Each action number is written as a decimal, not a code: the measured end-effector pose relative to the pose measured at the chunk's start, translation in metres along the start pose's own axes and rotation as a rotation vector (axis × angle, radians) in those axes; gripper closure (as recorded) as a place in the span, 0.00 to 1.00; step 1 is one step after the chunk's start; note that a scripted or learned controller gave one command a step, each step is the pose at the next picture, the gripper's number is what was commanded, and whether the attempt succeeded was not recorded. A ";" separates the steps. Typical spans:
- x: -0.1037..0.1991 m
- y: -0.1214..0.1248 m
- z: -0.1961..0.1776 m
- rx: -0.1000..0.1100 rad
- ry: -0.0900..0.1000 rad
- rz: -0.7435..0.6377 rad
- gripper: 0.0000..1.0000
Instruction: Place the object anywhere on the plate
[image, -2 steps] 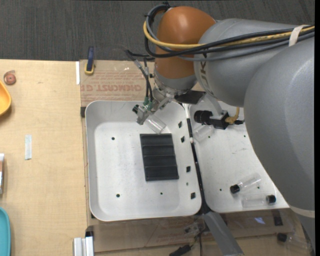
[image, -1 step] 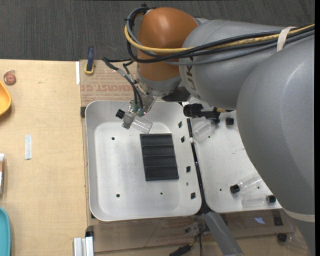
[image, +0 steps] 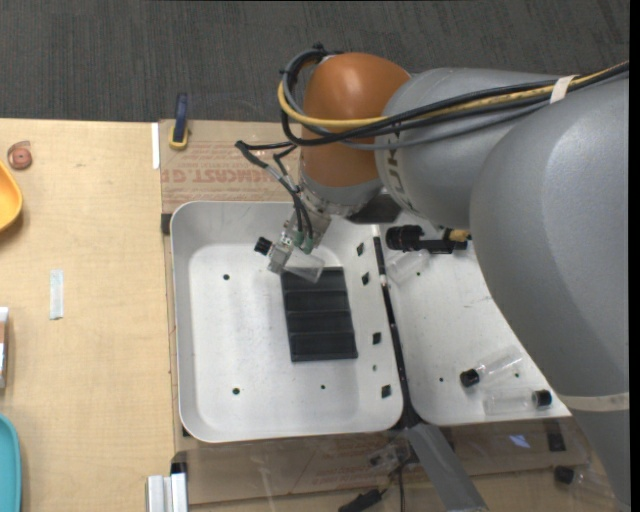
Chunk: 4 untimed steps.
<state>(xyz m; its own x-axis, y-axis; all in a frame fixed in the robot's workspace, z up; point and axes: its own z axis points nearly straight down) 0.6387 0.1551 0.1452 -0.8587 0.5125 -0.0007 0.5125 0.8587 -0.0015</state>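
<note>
Black ribbed rectangular slab flat in left white bin, fingers at its upper end, grip unclear

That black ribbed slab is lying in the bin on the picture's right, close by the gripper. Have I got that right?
Not quite. The camera view shows the black ribbed slab lying in the left bin of the picture, not the right one. It is indeed close by the gripper, which is at the slab's far end.

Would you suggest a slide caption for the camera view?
Gripper at far end of black ribbed slab in left bin.
</note>
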 end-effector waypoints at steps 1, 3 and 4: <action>0.012 0.017 -0.044 -0.004 -0.003 -0.405 1.00; -0.001 -0.008 0.027 -0.004 -0.001 -0.922 1.00; -0.002 -0.008 0.027 -0.004 -0.002 -0.922 0.00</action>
<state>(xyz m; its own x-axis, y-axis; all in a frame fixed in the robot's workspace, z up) 0.6362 0.1477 0.1181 -0.9272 -0.3745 -0.0024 -0.3745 0.9272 0.0011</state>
